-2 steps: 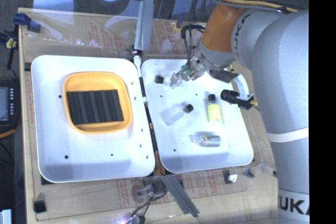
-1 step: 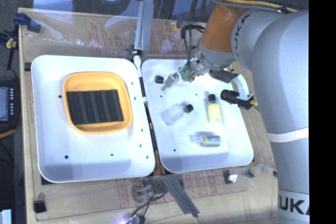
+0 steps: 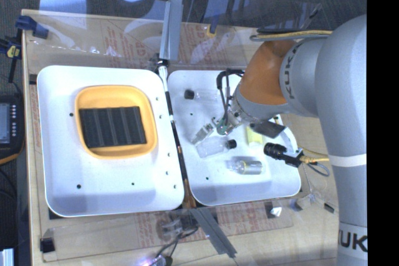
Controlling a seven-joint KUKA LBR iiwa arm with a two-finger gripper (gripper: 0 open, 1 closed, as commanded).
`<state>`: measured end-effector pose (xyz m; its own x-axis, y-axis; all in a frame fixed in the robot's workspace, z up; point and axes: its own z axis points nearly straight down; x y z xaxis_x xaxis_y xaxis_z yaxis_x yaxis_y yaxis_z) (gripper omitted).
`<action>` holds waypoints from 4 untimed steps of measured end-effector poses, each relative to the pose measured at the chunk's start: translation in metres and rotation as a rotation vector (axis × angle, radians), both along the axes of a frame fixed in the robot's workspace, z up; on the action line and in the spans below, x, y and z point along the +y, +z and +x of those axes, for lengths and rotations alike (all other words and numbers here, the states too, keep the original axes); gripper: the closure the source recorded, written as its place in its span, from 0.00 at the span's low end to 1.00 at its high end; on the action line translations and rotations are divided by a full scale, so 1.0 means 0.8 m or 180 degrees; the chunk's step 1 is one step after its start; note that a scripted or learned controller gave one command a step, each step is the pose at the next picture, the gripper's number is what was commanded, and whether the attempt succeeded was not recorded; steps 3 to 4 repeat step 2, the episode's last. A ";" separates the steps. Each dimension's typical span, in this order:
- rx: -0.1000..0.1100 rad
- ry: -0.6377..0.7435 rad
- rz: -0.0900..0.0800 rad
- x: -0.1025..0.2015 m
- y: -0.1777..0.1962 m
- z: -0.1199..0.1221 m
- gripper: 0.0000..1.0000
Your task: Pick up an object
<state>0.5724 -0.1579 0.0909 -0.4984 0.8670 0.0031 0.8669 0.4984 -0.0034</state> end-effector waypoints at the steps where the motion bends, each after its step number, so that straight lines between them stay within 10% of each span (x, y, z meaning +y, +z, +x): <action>1: 0.0003 0.0010 0.0002 0.000 0.012 0.000 1.00; 2: -0.0015 -0.0028 -0.0004 -0.015 0.040 0.106 1.00; 4: -0.0015 -0.0028 -0.0004 -0.015 0.040 0.106 1.00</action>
